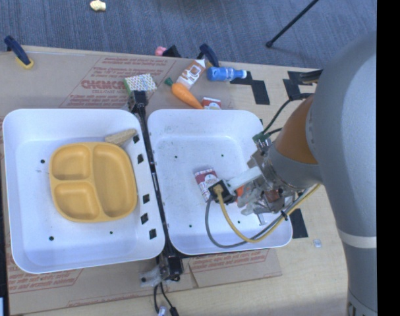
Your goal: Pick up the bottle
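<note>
The big grey arm is nearest, coming in from 3 o'clock. Its claw hangs low in the right bin, near the bin's 4 o'clock corner. I cannot tell if the claw is spread or pressed together, and nothing shows in its grip. Just beside it, toward 9 o'clock, lies a small red and white packet. The blue bottle is not in a bin. It lies on its side on the counter, past the right bin's 12 o'clock rim, well apart from the claw. Its long side runs from 9 o'clock to 3 o'clock, and its pale cap points to 3 o'clock. A white and orange thing and an orange carrot lie just beside it, toward 9 o'clock. The left bin holds a yellow plate. I think the job is at the reaching step, with the bottle not yet touched. Next, the claw needs to rise out of the bin and go toward 12 o'clock. Then it should turn to close across the bottle's short side and come down without bumping the carrot.
</note>
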Controlling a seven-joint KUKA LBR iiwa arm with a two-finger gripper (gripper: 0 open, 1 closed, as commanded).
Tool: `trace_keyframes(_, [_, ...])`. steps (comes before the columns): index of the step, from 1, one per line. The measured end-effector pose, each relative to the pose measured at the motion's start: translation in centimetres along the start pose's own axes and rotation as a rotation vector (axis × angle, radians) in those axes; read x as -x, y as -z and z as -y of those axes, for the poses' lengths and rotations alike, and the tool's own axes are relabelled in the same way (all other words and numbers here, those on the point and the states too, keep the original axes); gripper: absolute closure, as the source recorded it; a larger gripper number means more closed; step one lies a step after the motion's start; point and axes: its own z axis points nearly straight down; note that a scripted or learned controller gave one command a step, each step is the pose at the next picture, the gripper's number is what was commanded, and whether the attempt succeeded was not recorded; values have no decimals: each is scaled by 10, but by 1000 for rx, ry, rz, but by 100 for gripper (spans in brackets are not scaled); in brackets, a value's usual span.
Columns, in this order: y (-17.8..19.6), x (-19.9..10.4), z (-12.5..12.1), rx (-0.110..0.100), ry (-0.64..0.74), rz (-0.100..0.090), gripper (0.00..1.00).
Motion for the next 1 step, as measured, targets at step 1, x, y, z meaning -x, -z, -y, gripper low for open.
trace_keyframes(1, [-51,-1,4,1,18,0,100])
